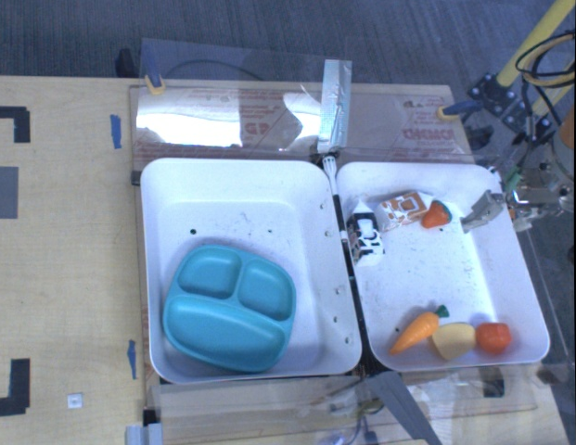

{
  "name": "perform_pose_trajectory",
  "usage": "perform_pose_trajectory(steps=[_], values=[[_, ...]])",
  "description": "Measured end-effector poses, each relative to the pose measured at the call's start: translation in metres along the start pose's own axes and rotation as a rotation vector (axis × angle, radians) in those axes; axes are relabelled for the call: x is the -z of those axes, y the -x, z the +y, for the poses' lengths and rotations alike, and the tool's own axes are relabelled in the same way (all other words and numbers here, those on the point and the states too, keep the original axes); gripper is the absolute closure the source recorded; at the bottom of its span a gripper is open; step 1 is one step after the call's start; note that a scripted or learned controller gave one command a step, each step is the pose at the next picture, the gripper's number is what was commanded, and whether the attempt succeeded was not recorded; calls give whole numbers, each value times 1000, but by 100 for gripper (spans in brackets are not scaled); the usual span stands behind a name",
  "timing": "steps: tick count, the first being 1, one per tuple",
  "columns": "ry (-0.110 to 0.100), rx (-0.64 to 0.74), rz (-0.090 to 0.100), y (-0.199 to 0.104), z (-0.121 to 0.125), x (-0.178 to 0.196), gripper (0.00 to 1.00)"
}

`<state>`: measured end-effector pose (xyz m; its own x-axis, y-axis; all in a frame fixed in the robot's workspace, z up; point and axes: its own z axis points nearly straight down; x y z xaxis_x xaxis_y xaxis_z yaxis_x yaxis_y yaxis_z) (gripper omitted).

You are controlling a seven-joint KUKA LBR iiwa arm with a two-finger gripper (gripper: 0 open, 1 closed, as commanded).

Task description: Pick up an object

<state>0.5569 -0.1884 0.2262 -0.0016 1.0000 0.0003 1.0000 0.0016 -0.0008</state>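
Claw (482,209) at right, low.

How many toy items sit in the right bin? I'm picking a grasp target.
6: milk carton, snack box and orange piece at back; carrot, pale piece, tomato in front.

Metallic grey tool (482,209) — black cables, yellow tube.

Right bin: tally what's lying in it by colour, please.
Orange: 2, a toy carrot and a printed orange-and-white packet
Red-orange: 2, a round tomato-like piece and a small piece beside the packet
Pale yellow: 1, a rounded chunk
Black-and-white: 1, a small toy
Total: 6
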Motion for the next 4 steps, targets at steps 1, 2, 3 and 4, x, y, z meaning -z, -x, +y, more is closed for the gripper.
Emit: perform_pose_trajectory(steps=[1, 2, 3, 4], values=[[5, -48, -3, 15, -15, 26, 0], [-4, -185, 1, -18, 73, -44, 0], [33, -195, -1, -18, 115, -111, 0], [43, -238, 4, -1, 103, -118, 0]])
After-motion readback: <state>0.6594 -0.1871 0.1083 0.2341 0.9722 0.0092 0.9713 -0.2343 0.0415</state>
